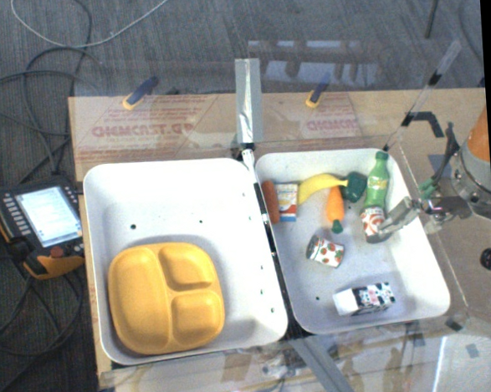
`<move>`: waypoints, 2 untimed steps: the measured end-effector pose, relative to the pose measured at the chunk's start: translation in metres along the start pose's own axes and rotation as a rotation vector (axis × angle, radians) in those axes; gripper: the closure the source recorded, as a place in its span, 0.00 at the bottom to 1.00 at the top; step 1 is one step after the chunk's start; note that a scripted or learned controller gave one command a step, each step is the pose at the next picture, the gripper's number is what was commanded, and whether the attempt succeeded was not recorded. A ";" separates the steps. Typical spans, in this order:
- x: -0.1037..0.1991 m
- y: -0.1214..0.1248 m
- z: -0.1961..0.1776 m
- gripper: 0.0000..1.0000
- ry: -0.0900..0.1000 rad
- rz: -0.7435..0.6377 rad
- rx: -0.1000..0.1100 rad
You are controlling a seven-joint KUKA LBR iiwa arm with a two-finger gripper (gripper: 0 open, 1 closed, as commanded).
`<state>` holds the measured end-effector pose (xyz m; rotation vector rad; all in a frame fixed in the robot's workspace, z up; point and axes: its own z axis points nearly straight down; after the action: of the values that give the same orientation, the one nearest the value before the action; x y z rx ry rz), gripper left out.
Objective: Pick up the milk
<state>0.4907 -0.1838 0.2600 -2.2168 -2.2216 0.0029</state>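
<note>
The milk (364,298) is a small white carton with black patches. It lies on its side near the front of the right bin (429,300). My gripper (391,219) reaches in from the right, low over the bin's right side, with its tip beside a small red-and-white can (371,221). The gripper is well behind the milk and apart from it, with nothing seen in its grasp.
Around the gripper are a green bottle (378,179), a carrot (336,205), a banana (318,184), a small carton (287,201) and a strawberry-print cup (326,251). A yellow divided plate (166,295) lies in the left bin (111,192). A tablet (39,215) sits off the bench at left.
</note>
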 end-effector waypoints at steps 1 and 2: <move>-0.003 -0.006 0.166 0.00 -0.001 0.081 -0.006; 0.042 -0.003 0.169 0.00 -0.013 -0.020 -0.018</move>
<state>0.4871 -0.1413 0.0909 -2.2103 -2.2589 -0.0032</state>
